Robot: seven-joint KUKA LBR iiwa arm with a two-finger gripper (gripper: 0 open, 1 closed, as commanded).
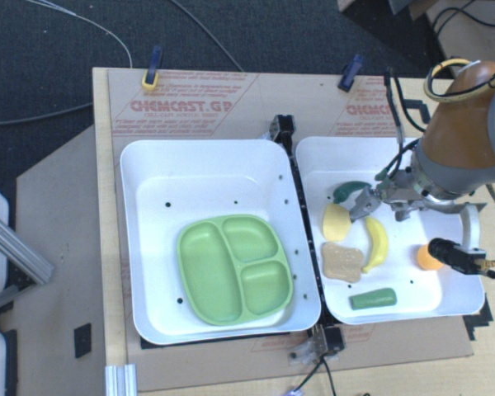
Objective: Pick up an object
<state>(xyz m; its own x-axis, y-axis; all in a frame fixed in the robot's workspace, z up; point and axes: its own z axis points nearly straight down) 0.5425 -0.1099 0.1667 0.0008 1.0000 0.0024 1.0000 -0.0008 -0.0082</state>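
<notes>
The right bin [445, 304] holds several items. A yellow banana [377, 244] lies near its middle, with a pale yellow round piece [336, 222] to its left and a slice of bread [342, 262] below that. A dark green object [345, 192] sits at the upper left, a green block [373, 299] lies near the front wall, and an orange ball [427, 257] rests to the right. My gripper [381, 209] hangs over the banana's upper end, beside the dark green object. Its fingers stand apart with nothing held between them.
The left bin [148, 180] holds a light green divided plate [233, 267]. A black divider runs between the two bins. The grey and orange arm [462, 130] covers the right bin's upper right part. A black part [455, 256] sticks out beside the orange ball.
</notes>
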